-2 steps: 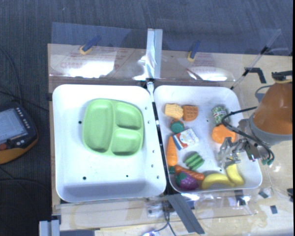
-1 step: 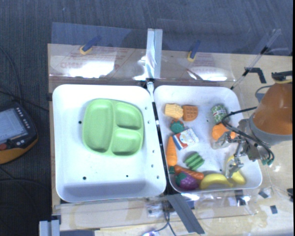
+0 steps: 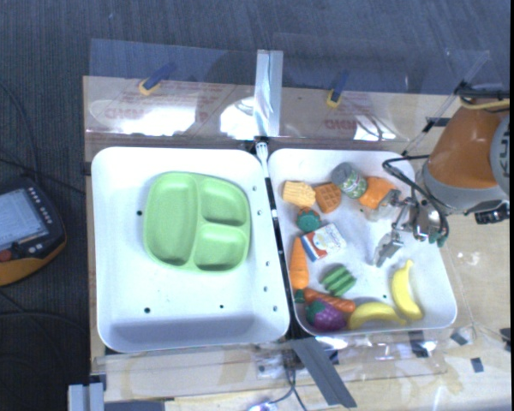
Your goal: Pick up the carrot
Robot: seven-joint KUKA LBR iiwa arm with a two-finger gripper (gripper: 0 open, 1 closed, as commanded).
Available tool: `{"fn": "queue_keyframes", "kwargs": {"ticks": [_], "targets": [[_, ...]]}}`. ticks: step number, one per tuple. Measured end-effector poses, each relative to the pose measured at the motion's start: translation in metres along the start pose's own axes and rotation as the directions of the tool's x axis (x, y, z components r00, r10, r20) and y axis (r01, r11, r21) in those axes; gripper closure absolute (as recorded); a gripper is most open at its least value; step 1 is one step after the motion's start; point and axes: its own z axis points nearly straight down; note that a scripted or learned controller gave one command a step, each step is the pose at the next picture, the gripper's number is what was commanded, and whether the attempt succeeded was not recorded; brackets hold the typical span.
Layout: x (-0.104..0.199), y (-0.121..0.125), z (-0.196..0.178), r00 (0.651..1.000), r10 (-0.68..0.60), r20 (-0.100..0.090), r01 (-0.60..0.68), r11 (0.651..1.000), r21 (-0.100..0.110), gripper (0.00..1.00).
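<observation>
I am seeing the gripper (image 3: 385, 253) hanging low in the right bin (image 3: 441, 268), and its two fingers (image 3: 382, 255) are sitting a little apart with nothing between them; they are pointing down at bare white floor, just beside a banana (image 3: 403, 290); the carrot (image 3: 299, 267) is lying well apart from them, along the bin's left wall (its thin end is pointing toward the near edge); a small white carton (image 3: 329, 239) is resting just beside it; a green striped toy (image 3: 337, 278) is sitting between carrot and banana; the left bin (image 3: 120, 306) is holding a green tray (image 3: 195, 220).
</observation>
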Motion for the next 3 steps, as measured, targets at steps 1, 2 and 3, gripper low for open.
{"fn": "queue_keyframes", "kwargs": {"ticks": [1, 2, 3], "targets": [[-0.052, 0.008, 0.007, 0.975, 0.178, -0.13, -0.176, 0.984, 0.026, 0.0], [-0.043, 0.041, 0.006, 0.923, 0.376, -0.082, -0.375, 0.926, 0.038, 0.0], [-0.052, 0.058, 0.006, 0.898, 0.434, -0.068, -0.433, 0.901, 0.036, 0.0]]}}
